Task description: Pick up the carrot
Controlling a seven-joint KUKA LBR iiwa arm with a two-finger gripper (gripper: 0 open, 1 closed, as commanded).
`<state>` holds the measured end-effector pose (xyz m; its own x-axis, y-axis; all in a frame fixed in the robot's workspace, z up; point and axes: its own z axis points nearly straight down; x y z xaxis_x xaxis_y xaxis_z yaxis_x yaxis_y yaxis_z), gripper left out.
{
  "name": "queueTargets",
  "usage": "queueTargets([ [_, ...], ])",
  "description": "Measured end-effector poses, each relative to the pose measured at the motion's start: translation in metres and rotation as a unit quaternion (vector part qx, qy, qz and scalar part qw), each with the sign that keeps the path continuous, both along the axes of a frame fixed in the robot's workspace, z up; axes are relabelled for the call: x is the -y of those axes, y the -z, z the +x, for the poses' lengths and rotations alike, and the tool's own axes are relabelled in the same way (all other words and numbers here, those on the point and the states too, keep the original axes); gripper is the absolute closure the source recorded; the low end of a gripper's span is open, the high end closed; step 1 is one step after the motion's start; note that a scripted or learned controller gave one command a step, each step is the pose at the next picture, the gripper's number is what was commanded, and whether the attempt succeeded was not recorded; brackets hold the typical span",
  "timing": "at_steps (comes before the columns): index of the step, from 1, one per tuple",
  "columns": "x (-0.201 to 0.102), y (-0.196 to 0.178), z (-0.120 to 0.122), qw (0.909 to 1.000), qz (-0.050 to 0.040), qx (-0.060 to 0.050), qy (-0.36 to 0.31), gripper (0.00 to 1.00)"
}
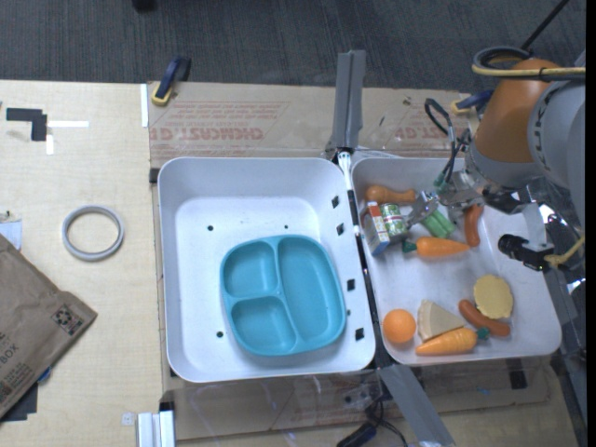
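Two carrots lie in the right bin point(545, 343). One carrot point(444, 247) is in the bin's middle, lying across with its dark green end to the left. The other carrot point(448, 343) rests by the front wall, next to a pale wedge point(436, 319). My gripper point(425, 210) reaches in from the upper right and hangs low over the back middle of the bin. It is just above and behind the middle carrot, close to a labelled can point(382, 223). I see nothing held in it.
The right bin also holds an orange ball point(399, 326), a round bun point(493, 296), a sausage point(484, 318), a red pepper point(475, 223) and an orange-brown piece point(391, 195). The left bin point(186, 250) holds a teal divided plate point(282, 293). A tape roll point(93, 232) lies on the bench.
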<state>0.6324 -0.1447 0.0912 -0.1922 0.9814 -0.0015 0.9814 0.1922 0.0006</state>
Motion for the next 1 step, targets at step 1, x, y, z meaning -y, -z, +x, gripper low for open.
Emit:
queueTargets([
  [1, -0.0238, -0.0013, -0.06, 0.9999, -0.0052, 0.002, 0.015, 0.0],
])
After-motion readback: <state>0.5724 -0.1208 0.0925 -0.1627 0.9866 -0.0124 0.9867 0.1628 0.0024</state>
